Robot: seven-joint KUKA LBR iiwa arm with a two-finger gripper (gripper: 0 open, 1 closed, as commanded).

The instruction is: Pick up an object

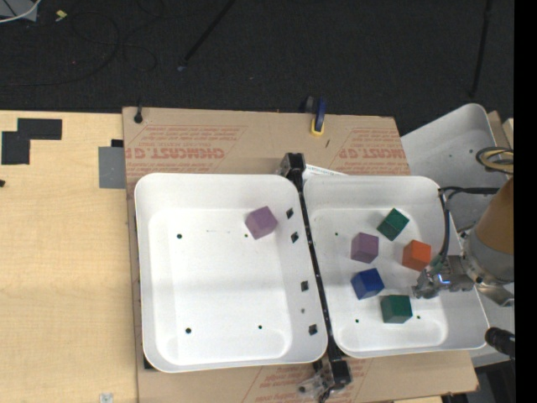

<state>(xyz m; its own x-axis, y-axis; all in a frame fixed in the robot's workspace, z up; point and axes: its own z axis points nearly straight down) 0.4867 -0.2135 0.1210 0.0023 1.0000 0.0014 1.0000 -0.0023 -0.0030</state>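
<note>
The right bin (424,334) holds several cubes: a dark green one (393,223) at the back, a purple one (364,247), an orange one (416,255), a blue one (367,283) and a second green one (396,308) near the front. A lone purple cube (261,222) lies in the left bin (168,326). My gripper (428,282) reaches in over the right bin's right side, just below the orange cube and above the front green cube. I see no cube in it.
The grey arm with its orange band (503,225) enters from the right over the bin's rim. A black divider with clips (306,259) runs between the bins. A blue-and-yellow clamp (317,116) sits at the cardboard's back edge.
</note>
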